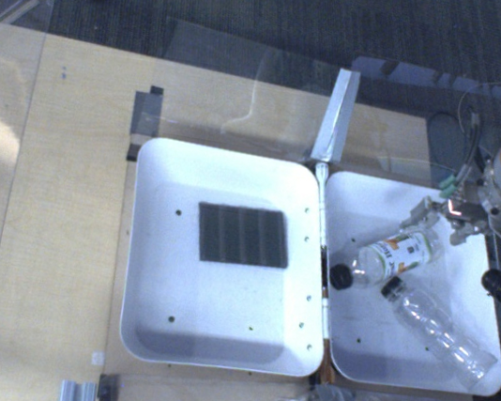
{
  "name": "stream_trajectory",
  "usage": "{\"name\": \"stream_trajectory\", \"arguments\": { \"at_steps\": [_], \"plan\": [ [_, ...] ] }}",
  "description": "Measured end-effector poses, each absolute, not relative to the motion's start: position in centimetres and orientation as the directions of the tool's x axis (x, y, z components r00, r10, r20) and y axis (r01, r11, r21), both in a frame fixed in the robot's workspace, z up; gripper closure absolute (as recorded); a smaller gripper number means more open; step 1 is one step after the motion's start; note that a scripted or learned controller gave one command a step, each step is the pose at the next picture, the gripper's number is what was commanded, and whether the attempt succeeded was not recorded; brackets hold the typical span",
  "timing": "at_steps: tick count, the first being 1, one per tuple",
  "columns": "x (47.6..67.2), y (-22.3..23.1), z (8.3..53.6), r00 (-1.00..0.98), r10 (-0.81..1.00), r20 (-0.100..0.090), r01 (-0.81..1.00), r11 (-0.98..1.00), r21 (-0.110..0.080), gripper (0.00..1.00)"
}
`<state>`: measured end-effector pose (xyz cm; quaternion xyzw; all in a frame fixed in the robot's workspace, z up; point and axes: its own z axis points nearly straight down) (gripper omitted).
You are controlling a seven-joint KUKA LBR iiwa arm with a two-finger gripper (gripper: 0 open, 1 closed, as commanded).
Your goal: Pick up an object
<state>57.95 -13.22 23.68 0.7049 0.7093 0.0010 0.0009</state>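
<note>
Right shallow white bin (348,354): clear plastic bottle with white-orange label (396,255), lying tilted, black cap (340,277) at lower left end; second clear unlabelled plastic bottle (442,332) lying just beside, toward lower right. Left shallow white bin (145,320): dark grey ribbed rectangular pad (243,235), flat at centre. Hand (450,211) above right bin's upper right corner, near labelled bottle's base; open or closed: cannot tell. Light wooden bench (40,207) beneath both bins.
</note>
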Motion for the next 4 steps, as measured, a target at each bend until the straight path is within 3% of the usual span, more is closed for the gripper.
{"name": "stream_trajectory", "arguments": {
  "at_steps": [1, 2, 3, 4],
  "plan": [
    [59.7, -15.1, 8.8, 0.008, 1.0, -0.001, 1.0, -0.008, 0.011, 0.0],
    [65.8, -7.3, 18.7, -0.024, 1.0, 0.0, 1.0, 0.024, 0.009, 0.0],
    [63.5, -8.8, 9.6, -0.111, 0.994, 0.0, 0.994, 0.111, 0.006, 0.0],
    [63.7, -8.6, 10.7, -0.113, 0.994, 0.0, 0.994, 0.113, 0.011, 1.0]
  ]
}}
